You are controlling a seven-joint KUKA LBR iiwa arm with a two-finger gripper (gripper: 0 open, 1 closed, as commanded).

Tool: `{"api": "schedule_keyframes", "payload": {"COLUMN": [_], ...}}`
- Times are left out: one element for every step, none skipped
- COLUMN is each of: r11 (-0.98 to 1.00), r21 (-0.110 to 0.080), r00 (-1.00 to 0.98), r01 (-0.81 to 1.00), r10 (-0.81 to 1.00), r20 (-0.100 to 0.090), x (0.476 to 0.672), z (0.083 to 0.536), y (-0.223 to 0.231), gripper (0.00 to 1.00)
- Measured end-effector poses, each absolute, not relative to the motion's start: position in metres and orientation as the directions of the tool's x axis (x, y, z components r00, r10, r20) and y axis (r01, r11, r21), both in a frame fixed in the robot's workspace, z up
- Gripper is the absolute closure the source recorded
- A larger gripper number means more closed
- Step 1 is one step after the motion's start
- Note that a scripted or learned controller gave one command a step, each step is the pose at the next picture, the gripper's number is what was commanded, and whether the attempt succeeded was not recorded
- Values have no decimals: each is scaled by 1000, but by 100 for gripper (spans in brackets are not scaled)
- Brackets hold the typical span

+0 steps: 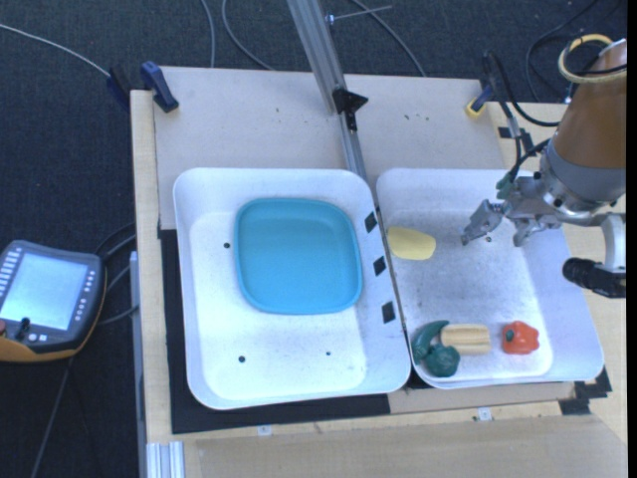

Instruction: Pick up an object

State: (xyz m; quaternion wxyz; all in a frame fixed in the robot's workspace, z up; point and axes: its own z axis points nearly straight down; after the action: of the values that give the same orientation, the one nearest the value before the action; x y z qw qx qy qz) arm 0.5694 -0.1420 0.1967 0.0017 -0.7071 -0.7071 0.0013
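On the desk, the left bin holds a blue plate. In the right bin, a yellow piece lies left of the end effector, near but apart. Along the front wall sit a green item, a tan block and a red pepper. The end effector hangs above the bin floor, fingers spread, gripping nothing.

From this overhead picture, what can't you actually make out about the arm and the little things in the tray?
- Gripper, camera view: too small and blurred to tell its fingers' state.
- Arm's upper part: cut off by the right edge.
- Green item: beside the tan block; blur hides whether they touch.
- Red item: too small to identify.
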Motion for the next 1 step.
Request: {"api": "schedule_keyframes", "payload": {"r11": [0], "r21": [-5], "r00": [0], "r01": [1000], "r10": [1000], "r20": [1], "x": [566], "z": [134], "y": [-144], "gripper": [0]}}
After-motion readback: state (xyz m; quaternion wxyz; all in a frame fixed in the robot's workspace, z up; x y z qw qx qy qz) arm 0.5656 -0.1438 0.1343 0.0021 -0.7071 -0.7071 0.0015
